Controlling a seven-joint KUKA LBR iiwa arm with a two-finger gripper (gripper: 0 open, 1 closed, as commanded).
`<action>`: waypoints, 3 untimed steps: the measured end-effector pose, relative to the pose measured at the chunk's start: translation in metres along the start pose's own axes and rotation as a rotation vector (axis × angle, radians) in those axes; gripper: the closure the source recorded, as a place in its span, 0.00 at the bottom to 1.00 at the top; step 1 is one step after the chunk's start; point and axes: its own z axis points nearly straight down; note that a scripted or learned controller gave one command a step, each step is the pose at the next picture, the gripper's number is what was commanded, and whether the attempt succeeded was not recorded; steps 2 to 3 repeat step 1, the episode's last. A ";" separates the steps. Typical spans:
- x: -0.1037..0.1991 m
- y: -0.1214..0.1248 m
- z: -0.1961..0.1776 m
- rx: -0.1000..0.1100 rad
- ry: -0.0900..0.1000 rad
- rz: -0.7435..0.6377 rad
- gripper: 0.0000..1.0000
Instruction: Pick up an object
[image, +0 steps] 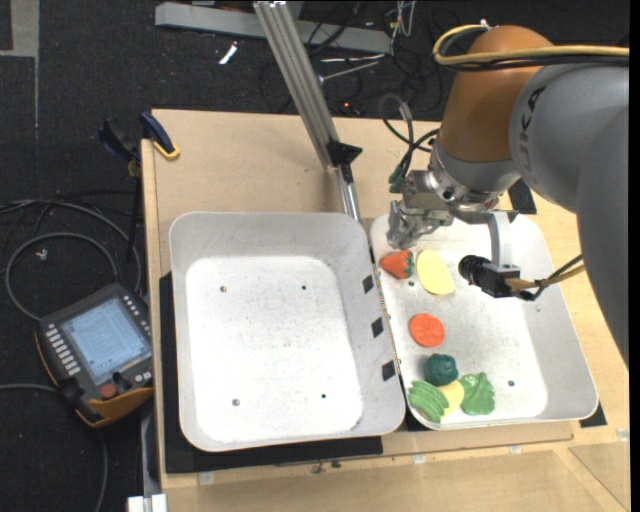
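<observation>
- A handheld controller (95, 345) with a lit screen is lying on the dark floor, far to the left of the gripper, past the bench edge.
- The left bin (200, 250) is sitting to the left of the gripper and below it in the view, its speckled white floor showing.
- A slanting metal rail (300, 85) is running down from the top of the view and ending just left of the gripper.
- The gripper (405, 232) is hanging over the upper left corner of the right bin (540, 350); whether its fingers are parted or closed cannot be told from this angle, and nothing can be seen between them.
- A red-orange piece with a green top (398, 263) is lying just below the gripper, close enough that the two may be touching.
- A pale yellow oval (435, 272) is lying just beside that piece, below and slightly right of the gripper.
- An orange disc (427, 329) is lying further below the gripper, apart from the yellow oval.
- A dark teal lump (440, 368), a ridged green piece (429, 400), a small yellow piece (453, 394) and a bright green piece (478, 393) are clustering together at the near edge, well below the gripper.
- A black cable fitting (485, 275) is hanging to the right of the gripper, beside the yellow oval.
</observation>
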 end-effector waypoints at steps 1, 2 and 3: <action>0.060 0.003 -0.008 -0.003 0.000 0.000 1.00; 0.060 0.003 -0.008 -0.003 0.000 0.000 1.00; 0.060 0.003 -0.008 -0.003 0.000 0.000 1.00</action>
